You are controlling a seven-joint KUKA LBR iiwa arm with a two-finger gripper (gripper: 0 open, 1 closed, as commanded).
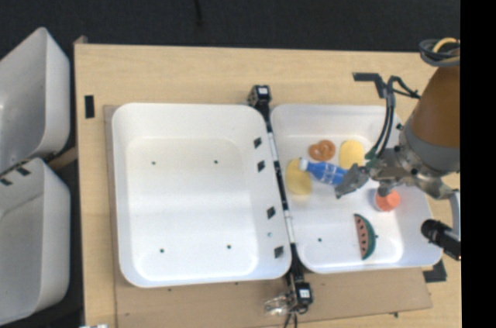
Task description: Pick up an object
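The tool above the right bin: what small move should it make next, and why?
Probably lower straight down. The tool hovers beside the blue bottle in the right bin, with a yellow piece close on the bottle's other side. Nothing is seen between its fingers.

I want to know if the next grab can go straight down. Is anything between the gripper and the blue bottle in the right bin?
Nothing visible stands between them. The gripper hangs right at the blue bottle's right end. Close neighbours could interfere: a yellow piece touches its left end, and an orange ring and another yellow piece lie just behind it.
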